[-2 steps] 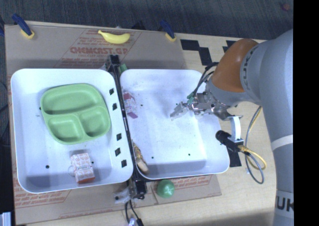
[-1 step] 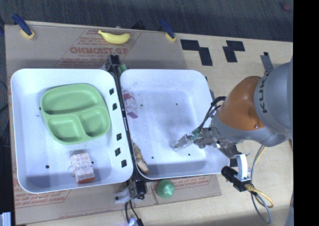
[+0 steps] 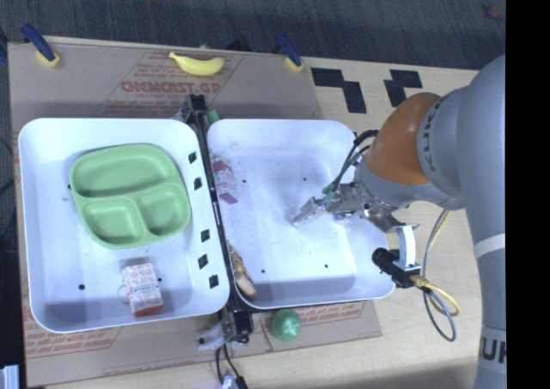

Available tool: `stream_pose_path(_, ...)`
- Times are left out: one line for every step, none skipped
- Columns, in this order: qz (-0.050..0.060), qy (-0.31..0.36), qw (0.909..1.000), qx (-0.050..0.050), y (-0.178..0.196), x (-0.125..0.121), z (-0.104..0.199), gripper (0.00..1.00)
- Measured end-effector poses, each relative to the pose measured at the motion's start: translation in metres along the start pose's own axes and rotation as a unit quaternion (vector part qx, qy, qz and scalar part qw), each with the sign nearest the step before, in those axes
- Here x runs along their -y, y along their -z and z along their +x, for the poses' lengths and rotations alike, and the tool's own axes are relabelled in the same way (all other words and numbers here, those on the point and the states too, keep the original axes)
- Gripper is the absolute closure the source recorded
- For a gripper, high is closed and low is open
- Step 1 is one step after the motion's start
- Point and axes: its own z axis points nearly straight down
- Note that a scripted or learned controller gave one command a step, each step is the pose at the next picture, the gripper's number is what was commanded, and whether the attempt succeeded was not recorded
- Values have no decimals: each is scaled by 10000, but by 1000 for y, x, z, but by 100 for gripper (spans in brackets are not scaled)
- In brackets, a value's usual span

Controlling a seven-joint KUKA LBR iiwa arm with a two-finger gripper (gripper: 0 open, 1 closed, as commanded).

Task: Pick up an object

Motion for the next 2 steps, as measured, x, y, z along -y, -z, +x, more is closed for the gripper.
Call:
stream_pose_path(-23,-14,10000,5,93,-52,-1,0)
stream_pose_path(-10,-15,10000,-2,138,-79,-1,0)
